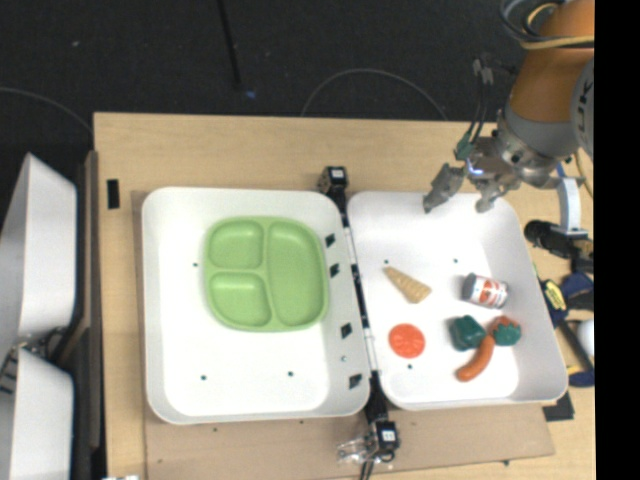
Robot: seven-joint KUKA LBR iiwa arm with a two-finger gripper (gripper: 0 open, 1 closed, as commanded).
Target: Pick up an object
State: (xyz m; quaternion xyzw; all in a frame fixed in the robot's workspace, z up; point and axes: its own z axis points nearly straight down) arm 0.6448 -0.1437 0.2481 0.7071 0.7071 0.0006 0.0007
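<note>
The claw (pixel 462 194) is hanging spread apart and holding nothing, above the right bin's (pixel 400 218) far edge, so the picking is not yet begun.

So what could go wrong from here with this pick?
The gripper hangs open over the right bin's back edge, far from every item. The green toy, sausage and teal piece crowd together, so a grasp could catch two or nudge them apart. The can lies on its side and might roll.
</note>
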